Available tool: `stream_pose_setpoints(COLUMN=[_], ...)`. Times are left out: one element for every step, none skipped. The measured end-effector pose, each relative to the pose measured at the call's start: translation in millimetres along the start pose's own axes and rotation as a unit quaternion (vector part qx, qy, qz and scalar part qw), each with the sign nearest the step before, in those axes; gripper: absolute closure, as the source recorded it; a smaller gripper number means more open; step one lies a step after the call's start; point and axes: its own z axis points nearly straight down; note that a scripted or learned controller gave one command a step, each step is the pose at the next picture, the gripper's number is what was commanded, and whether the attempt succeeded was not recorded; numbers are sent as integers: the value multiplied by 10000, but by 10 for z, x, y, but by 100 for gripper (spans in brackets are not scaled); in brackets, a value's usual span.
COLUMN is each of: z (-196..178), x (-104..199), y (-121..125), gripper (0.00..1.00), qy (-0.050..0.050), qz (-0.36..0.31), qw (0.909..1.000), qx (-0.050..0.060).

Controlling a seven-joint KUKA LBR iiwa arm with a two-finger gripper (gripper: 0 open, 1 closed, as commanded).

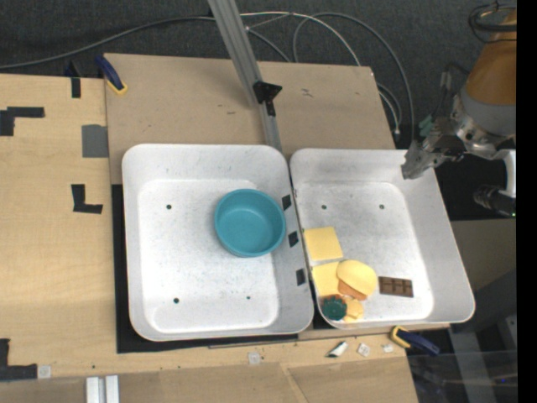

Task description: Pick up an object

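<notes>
While the arm (491,74) was seen at the right edge of the view, grey with its orange band uppermost, the gripper (414,168) was held over the upper right corner of the right bin (436,225), close to that bin's rim. How far the claw stood open could not be told, since its tip was seen only as a small dark, blurred shape; nothing could be made out between its parts.

All the small objects were gathered in the lower left part of the right bin, well apart from the gripper. A pale yellow square block (322,244) was laid flat near the bin's left wall. Just below it, a yellow and orange rounded piece (357,277) was seen, touching or overlapping other yellow pieces beneath it. A small teal round object (335,308) was tucked against the lower edge of that cluster. A brown chocolate-bar piece (395,287) was laid flat just to the right of the rounded piece.

In the left bin (151,225), a blue bowl (248,222) was set upright toward the right side. Both bins were borne by a wooden bench (50,225).
</notes>
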Motion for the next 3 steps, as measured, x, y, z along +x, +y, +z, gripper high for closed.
stream_pose_setpoints(z=[112,161,256], x=[456,883,1373], y=[-197,-323,-524], gripper=[100,100,100], qy=[8,9,8], qz=[-13,-16,-18], qw=[10000,10000,10000], qx=[27,28,29])
